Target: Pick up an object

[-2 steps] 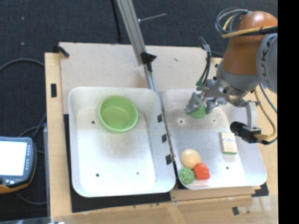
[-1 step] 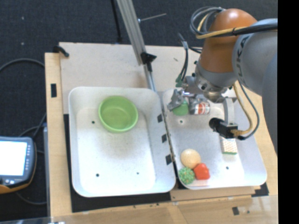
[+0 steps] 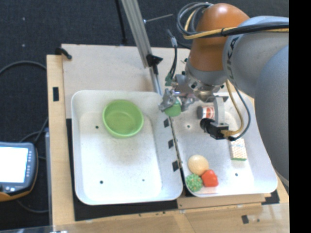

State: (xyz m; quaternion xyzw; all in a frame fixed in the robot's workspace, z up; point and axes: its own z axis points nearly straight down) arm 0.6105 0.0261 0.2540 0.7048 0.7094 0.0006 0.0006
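While a green textured ball (image 3: 194, 182), a red piece (image 3: 210, 178) and a beige egg-shaped object (image 3: 198, 164) cluster at the lower edge of the right bin (image 3: 252, 178), a small box (image 3: 238, 150) lies farther right. Left of centre, a green bowl (image 3: 122, 118) sits in the left bin (image 3: 97, 178). Above centre, the gripper (image 3: 172, 105) is clamped on a small green object (image 3: 172, 109) over the bins' divide.
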